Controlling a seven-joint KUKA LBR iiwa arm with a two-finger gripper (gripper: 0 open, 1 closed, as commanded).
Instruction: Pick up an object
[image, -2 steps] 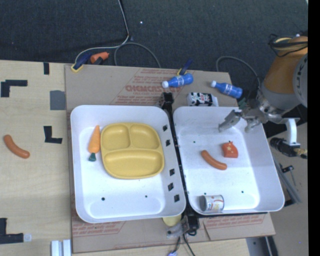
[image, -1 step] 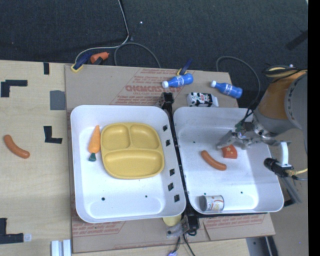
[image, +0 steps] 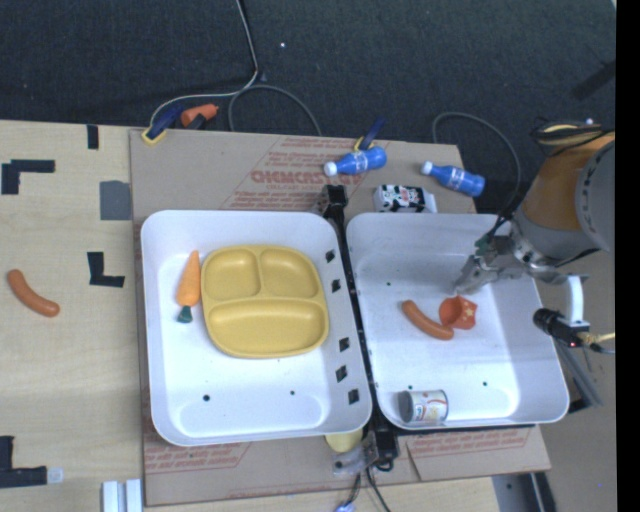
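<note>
1. Camera view has the grey arm, orange band showing, coming in from the right and angling down into the right bin.
2. Its gripper sits right above a small red-orange chunk; honestly can't tell how far apart the fingers are or whether they've got it.
3. A hot dog sausage lies just left of that chunk, mid-bin.
4. A small can lies on its side near the bin's front edge.
</note>
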